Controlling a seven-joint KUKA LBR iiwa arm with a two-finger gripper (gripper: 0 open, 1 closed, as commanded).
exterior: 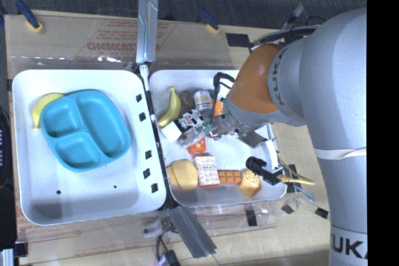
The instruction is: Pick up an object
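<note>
Hovering arm (pixel 274 81) over cluttered right bin (pixel 274 193)

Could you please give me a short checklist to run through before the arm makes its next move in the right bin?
1. Gripper is over the right bin: ok.
2. An object is seen between its fingers: cannot tell.
3. Space around gripper is free: not ok; the banana, can and small carton crowd it.
4. Blue tray lies away in the left bin: ok.
5. Bins sit level on the bench: ok.
</note>
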